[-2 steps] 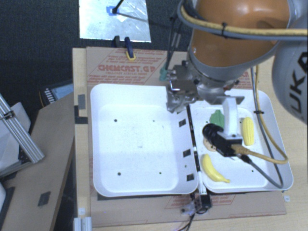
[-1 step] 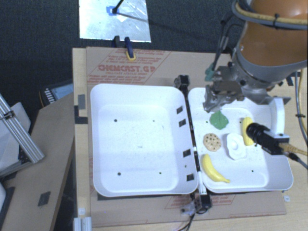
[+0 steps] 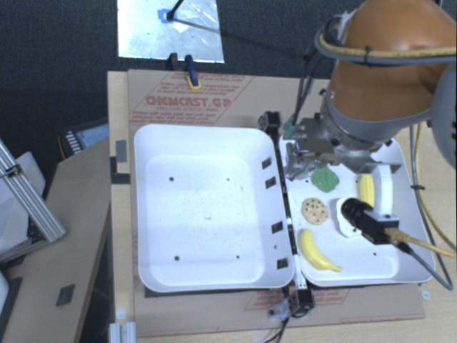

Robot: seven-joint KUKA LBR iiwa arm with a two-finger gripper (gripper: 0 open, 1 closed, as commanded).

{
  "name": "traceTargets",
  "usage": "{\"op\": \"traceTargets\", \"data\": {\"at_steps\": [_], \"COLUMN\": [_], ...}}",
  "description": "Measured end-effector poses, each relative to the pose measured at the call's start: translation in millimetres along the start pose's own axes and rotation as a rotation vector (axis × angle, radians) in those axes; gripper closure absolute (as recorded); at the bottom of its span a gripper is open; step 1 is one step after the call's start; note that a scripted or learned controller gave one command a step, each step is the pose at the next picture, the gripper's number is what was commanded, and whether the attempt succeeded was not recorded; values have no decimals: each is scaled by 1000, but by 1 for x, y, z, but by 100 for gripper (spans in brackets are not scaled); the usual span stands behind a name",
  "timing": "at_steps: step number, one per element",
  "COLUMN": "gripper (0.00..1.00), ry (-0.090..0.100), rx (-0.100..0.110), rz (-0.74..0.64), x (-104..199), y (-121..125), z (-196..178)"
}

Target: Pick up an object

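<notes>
Our pincer [image 3: 300, 164] hangs under the grey and orange wrist [image 3: 385, 56], low over the far left corner of the right bin [image 3: 371, 266], close to the wall that this bin shares with its neighbour. We cannot tell whether it is wide or narrow, since its metal parts run together from this height. We also cannot tell whether it grips anything.

All the things we might pick lie in the right bin. A green piece [image 3: 326, 179] sits just beside the pincer, to its right in the view and a little nearer to us; whether the two touch, we cannot say. A round speckled cookie [image 3: 314, 210] lies flat on the bin floor, nearer to us than the pincer and just in front of the green piece. Farther the same way, well apart from the pincer, a banana [image 3: 318, 251] lies on its side near the shared wall. A second yellow piece [image 3: 366, 189] lies beyond the green one, to the pincer's right, partly hidden by the robot's own parts.

Across the shared wall, to the pincer's left, we see the left bin [image 3: 207, 213]. Both bins rest on a cardboard sheet [image 3: 189, 100] with red print, which lies on the table [image 3: 78, 191]. Behind the pincer and off to its left, a blue and yellow clamp [image 3: 191, 73] stands at the sheet's far edge.
</notes>
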State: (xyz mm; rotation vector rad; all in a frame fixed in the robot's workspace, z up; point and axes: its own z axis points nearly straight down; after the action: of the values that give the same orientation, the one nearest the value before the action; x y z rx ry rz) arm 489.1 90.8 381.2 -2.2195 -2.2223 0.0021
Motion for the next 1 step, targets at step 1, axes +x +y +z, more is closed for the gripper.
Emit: {"op": "traceTargets", "data": {"at_steps": [1], "gripper": [100], "ry": [4], "rx": [-9], "rz": [-7], "x": [44], "y": [-2], "z": [-61]}}
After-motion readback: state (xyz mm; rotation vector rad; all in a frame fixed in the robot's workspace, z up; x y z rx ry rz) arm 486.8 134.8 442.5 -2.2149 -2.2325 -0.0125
